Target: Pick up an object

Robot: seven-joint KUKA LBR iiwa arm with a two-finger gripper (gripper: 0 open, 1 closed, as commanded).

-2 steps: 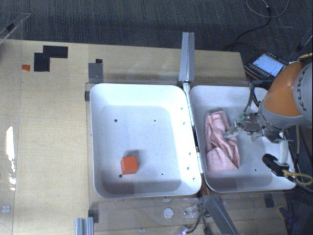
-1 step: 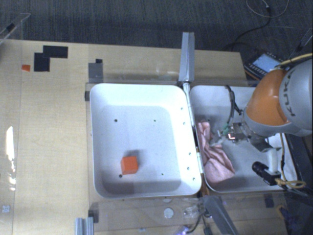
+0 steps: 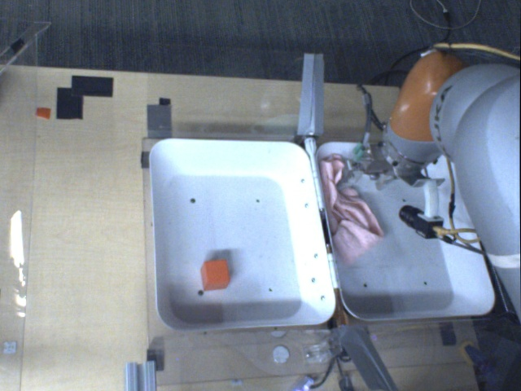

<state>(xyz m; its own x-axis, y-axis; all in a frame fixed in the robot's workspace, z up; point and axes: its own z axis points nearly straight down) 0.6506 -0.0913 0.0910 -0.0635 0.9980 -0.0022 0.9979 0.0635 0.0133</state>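
A crumpled pink cloth [image 3: 352,212] lies along the left side of the right bin [image 3: 423,292]. My gripper [image 3: 364,172] hangs over the far left corner of that bin, right at the cloth's upper end, and the wrist hides the tip. An orange cube [image 3: 216,274] sits in the left bin [image 3: 244,169], near its front left.
The grey arm with its orange band [image 3: 423,96] covers the far right part of the right bin. A black cable plug [image 3: 417,218] hangs off the wrist above the bin floor. A metal post [image 3: 311,96] stands behind the divide between the bins.
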